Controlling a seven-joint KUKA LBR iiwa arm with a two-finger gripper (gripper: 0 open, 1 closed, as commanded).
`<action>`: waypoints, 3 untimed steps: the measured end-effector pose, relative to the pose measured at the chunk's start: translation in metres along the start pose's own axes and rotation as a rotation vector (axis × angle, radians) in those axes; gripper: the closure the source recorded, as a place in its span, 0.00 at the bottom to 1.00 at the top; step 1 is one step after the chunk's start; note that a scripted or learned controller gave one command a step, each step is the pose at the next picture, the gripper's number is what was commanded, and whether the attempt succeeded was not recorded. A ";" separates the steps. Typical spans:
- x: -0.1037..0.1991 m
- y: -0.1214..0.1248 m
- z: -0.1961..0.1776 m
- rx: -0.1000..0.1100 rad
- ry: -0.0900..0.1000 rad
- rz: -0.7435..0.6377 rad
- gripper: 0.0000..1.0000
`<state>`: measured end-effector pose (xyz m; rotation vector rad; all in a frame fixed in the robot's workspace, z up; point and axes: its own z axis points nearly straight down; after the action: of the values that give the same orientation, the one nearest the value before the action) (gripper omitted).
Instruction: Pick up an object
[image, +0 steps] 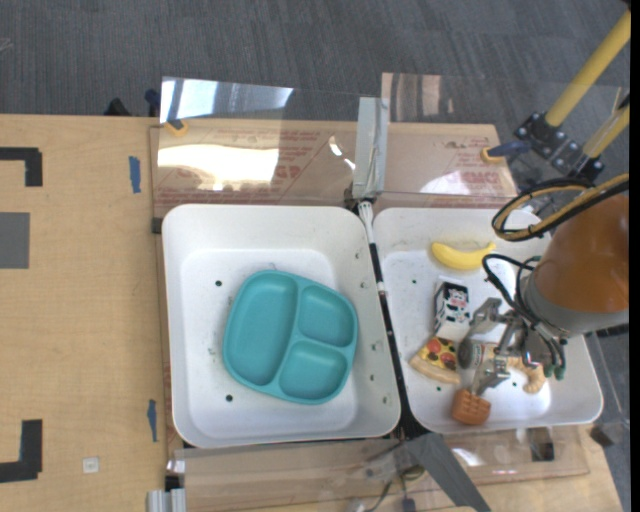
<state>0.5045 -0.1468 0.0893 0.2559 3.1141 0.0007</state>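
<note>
The right bin (572, 402) holds a yellow banana (460, 255) at the back and a small white and black box (453, 303) below it. Nearer the front lie a toy pizza slice (434, 359) and a brown waffle-like piece (470, 407). My gripper (488, 347) hangs low over the middle of this bin, just right of the pizza slice. Its two metal fingers (487, 315) stand apart, open, and I see nothing between them. A small tan piece (534, 378) lies partly hidden under the gripper's right side.
A teal divided plate (290, 335) lies in the left bin (190, 300). A clear panel (260, 150) stands behind both bins. Black cables (520, 215) loop above the arm's orange band (595, 260) at the right. Cardboard bench (70, 300) spreads to the left.
</note>
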 end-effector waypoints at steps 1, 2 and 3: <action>-0.003 -0.001 -0.012 0.003 -0.010 0.001 1.00; -0.005 0.000 -0.023 0.004 -0.016 -0.001 1.00; -0.007 0.001 -0.033 0.005 -0.022 -0.002 1.00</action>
<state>0.5108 -0.1464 0.1223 0.2507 3.0930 -0.0091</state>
